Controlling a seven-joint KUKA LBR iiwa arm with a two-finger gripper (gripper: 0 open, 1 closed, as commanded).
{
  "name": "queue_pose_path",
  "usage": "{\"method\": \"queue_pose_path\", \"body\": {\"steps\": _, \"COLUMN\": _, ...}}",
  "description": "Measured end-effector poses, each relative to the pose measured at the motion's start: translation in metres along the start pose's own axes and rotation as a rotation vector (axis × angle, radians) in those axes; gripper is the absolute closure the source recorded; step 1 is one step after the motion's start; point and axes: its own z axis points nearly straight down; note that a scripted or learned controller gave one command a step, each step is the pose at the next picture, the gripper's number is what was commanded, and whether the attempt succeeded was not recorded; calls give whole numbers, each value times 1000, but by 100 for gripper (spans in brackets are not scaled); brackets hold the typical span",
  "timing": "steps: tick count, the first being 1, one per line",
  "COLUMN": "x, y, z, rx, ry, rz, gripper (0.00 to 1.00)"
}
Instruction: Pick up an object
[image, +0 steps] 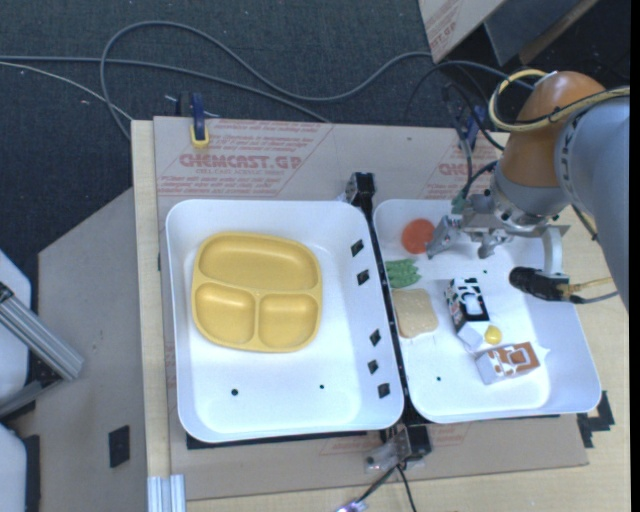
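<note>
Fingers (437, 243) spread apart, nothing between, gripper (462, 243) low over right white bin (570, 385). Near edge: small white-orange carton (508, 361); then black-white box (467, 300), tan bread slice (415, 312), green piece (401, 272), round red-orange object (417, 235) beside fingertip. Left bin (190, 385): yellow divided plastic plate (258, 291).

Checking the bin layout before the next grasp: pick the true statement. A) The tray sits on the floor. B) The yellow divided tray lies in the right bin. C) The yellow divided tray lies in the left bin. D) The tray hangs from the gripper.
C: the yellow divided tray lies flat in the left bin, apart from the small items beside it.
</note>
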Motion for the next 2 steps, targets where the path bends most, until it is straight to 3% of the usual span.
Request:
{"method": "queue_pose_path", "body": {"steps": 1, "x": 0, "y": 1, "z": -15, "rx": -6, "ry": 0, "rz": 0, "gripper": 100}}
{"method": "queue_pose_path", "body": {"steps": 2, "x": 0, "y": 4, "z": -81, "rx": -13, "ry": -3, "rz": -1, "gripper": 100}}
